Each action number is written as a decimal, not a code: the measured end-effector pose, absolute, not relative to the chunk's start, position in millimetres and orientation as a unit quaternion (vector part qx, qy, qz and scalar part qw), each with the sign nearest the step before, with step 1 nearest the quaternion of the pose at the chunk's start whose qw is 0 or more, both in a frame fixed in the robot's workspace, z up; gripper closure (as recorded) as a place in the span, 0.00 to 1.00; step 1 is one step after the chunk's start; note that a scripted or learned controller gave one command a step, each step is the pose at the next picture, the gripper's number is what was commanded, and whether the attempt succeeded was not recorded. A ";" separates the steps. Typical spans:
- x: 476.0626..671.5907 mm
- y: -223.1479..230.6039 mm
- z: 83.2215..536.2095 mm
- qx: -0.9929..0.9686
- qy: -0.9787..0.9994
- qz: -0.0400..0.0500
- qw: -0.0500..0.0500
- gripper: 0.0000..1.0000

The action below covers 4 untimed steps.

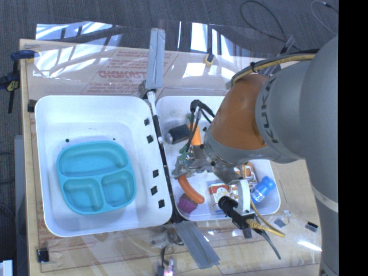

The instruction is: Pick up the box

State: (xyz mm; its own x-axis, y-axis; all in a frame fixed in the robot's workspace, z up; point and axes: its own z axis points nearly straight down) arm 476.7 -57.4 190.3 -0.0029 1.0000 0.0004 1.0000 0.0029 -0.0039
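Observation:
The box (219,192), a small white carton with red and orange print, lies in the right bin (172,105) near its front wall. The arm's orange-banded wrist hangs over this bin and covers most of its middle. My gripper (187,162) reaches down at the wrist's left edge, above the bin floor and just left of the box. It stands close over an orange sausage-shaped toy (191,190). Nothing can be made out between its tips.
A purple piece (187,204) lies at the right bin's front, a blue bottle (264,189) at its right, and a black block (178,134) with an orange item (196,137) further back. The left bin (49,111) holds a blue divided tray (96,176).

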 end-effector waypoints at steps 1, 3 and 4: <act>477.7 -132.2 172.7 -0.673 -0.740 0.001 0.002 1.00; 552.2 -105.7 214.1 -0.476 -0.879 0.001 0.001 1.00; 621.1 -85.2 245.8 -0.450 -0.893 0.000 0.000 1.00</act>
State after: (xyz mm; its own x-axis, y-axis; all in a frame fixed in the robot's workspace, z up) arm 621.1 -85.2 245.8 -0.5959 0.8031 -0.0005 0.8031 0.5959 0.0005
